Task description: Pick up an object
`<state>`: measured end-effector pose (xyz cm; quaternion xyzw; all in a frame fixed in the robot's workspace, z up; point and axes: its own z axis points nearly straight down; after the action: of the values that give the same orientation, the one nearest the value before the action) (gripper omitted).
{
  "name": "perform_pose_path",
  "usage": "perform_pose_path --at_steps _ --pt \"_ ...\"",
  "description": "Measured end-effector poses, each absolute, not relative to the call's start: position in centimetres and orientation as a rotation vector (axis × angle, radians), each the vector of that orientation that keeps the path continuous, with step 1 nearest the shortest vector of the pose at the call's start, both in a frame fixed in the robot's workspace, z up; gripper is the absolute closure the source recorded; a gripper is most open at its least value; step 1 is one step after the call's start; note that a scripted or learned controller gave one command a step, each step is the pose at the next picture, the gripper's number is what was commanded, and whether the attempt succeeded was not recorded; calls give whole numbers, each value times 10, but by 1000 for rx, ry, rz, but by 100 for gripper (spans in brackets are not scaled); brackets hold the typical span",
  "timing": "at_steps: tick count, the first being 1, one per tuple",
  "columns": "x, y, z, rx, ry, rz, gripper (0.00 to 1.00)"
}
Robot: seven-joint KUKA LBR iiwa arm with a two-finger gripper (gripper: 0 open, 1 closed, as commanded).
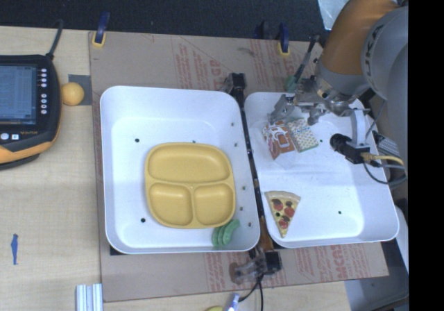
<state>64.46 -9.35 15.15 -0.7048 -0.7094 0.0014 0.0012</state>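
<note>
Below us, we see two white bins side by side on a brown cardboard sheet. In the left bin (pixel 118 164) lies a yellow divided plate (pixel 189 183), with three compartments, and a small green object (pixel 225 234) rests just beside its near right corner, against the bin wall. In the right bin (pixel 361 219) we see a toy pizza slice (pixel 282 209) near the front left corner, with its point towards the front edge. Further back in the same bin lies a small patterned package (pixel 286 138), brown and white with a checked part on its right.

The arm comes in from the right, with its orange band (pixel 357 25) above the wrist, and the gripper (pixel 297 110) is low over the back of the right bin, directly above the patterned package and very near to it or touching it. We cannot tell if it is open or closed, and we cannot tell if it grips the package.

On the wooden bench at the left we see a control pendant (pixel 24 110) with a dark screen and an orange ball (pixel 72 94) just beside it.
</note>
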Motion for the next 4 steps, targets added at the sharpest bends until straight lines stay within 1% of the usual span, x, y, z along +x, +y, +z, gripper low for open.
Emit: perform_pose_path --at_steps 1,2,3,4 --pt "630 -97 100 -2216 -2229 2 0" --pt "650 -107 96 -2217 -2228 -3 0" --pt "658 -109 96 -2217 -2228 -3 0" --pt "658 -107 96 -2220 -2227 -1 0"
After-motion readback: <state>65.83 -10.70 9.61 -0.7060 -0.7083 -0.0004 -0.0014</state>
